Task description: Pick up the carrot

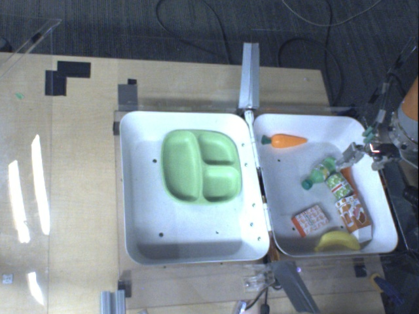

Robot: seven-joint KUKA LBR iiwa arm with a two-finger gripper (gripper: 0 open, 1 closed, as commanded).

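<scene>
Gripper [364, 148] at right edge of right white bin [288, 231], state unclear. Small orange carrot with green tip [285, 140] near bin's far-left corner, untouched.

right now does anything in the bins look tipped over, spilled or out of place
Nothing looks spilled or damaged. The green bottle lies on its side in the right bin, close to the carton. The carrot lies apart near the far wall. The green tray sits flat in the left bin.

One fixed camera looks down at a slant on both white bins [131, 195] from above.
</scene>
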